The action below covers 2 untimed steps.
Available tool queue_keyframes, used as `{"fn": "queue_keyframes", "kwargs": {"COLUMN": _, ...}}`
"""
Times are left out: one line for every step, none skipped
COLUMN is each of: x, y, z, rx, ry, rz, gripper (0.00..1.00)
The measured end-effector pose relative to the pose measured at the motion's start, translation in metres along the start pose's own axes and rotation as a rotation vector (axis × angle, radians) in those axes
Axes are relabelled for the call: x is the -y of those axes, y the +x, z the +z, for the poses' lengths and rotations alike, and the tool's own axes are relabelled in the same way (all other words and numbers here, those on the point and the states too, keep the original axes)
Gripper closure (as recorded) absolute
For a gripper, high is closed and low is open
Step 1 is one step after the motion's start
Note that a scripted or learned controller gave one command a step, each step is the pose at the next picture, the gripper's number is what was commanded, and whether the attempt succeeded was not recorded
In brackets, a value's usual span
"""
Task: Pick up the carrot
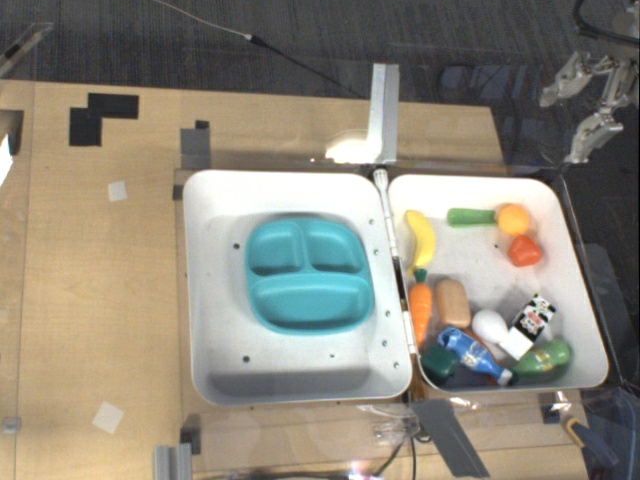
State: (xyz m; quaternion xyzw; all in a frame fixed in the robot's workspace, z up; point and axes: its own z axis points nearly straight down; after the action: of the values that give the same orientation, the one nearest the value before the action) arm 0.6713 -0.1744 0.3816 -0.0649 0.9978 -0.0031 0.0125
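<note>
gripper (592, 96): fingers apparently spread, gripping nothing, beyond right bin (575, 233) | carrot (420, 310): beside bread roll (451, 301), below banana (421, 236)

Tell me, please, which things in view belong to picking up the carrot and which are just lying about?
Belongs to the job:
carrot, by the right bin's left wall
claw, hanging beyond the right bin's far corner

Just lying about:
banana
cucumber
orange
bread roll
blue bottle
teal plate in the left bin
</note>
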Motion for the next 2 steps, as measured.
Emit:
{"fn": "queue_keyframes", "kwargs": {"x": 0.031, "y": 0.003, "z": -0.146, "rx": -0.004, "ry": -0.003, "rz": -0.498, "gripper": 0.0}}
{"fn": "queue_keyframes", "kwargs": {"x": 0.021, "y": 0.071, "z": 0.027, "rx": -0.019, "ry": -0.015, "rz": -0.513, "gripper": 0.0}}
